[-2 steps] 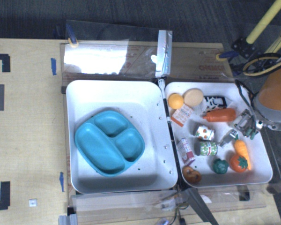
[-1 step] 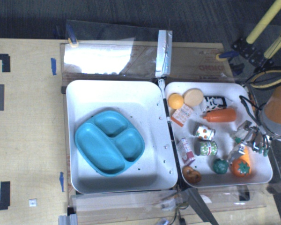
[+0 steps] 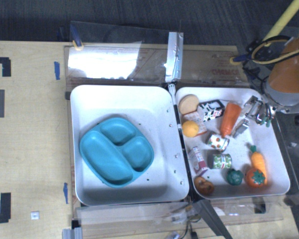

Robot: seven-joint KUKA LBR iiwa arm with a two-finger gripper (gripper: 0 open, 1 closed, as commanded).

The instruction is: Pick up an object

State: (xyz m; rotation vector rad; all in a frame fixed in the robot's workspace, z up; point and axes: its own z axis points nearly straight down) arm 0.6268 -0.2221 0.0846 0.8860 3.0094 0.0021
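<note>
Hovering at two o'clock in the right bin [image 3: 284,176], our pincer [image 3: 250,117] sits just beside a large orange carrot [image 3: 229,118]; we cannot tell its state. At nine o'clock, the left bin [image 3: 89,96] holds a blue divided plate [image 3: 116,151].

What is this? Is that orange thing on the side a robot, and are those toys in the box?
Yes, it's a robot arm, grey and orange, reaching in from the right. One camera looks down on it from above. At the arm's end is a gripper, a metal hand with two fingers. On the bench sit two white bins. The left bin has a blue divided plate. The right bin is full of toy food: a big carrot, a small carrot, a lemon, a tomato and little cans. The gripper is just beside the big carrot. I can't tell if it's holding anything.
</note>
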